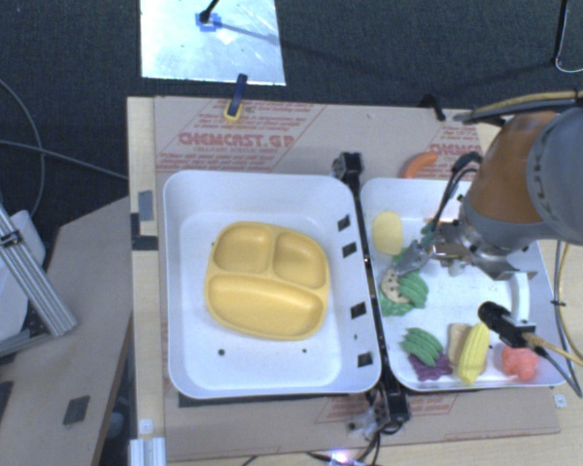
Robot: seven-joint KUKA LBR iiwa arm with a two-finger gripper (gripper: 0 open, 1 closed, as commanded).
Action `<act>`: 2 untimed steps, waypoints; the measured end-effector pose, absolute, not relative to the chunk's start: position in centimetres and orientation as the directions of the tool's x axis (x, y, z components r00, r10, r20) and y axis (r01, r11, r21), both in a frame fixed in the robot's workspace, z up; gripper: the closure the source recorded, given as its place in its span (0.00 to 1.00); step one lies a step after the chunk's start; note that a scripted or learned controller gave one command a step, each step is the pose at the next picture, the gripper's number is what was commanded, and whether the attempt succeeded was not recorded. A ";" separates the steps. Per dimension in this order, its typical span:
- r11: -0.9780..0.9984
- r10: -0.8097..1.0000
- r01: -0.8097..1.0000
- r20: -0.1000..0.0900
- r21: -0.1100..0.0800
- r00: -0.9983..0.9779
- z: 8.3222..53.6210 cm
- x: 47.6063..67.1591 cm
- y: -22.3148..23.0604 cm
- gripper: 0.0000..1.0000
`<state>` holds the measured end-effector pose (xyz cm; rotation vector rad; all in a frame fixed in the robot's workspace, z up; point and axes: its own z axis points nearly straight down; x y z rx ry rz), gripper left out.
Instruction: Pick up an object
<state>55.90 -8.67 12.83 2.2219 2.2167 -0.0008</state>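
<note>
Arm reached in from right over the right bin (539, 260). Gripper (411, 258) hung low just above a green leafy toy (411, 289) beside a spotted cookie-like piece (393, 285); whether the claw was open or closed could not be told. Yellow lemon-like toy (388, 231) lay just behind. Pea pod (423, 341), corn cob (474, 349) and pink toy (518, 361) sat near front wall. Yellow divided tray (267, 280) lay in the left bin (189, 289)

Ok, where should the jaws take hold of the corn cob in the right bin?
Probably across the middle of the corn cob, from straight above. It lies flat and long, so its narrow width suits the jaws. The pea pod and pink toy flank it, leaving little side room.
</note>
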 end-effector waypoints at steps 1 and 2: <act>-0.003 1.000 1.000 -0.005 0.005 0.003 8.3 61.4 -17.0 0.00; 0.007 1.000 1.000 -0.002 0.005 -0.007 9.6 61.4 -16.4 1.00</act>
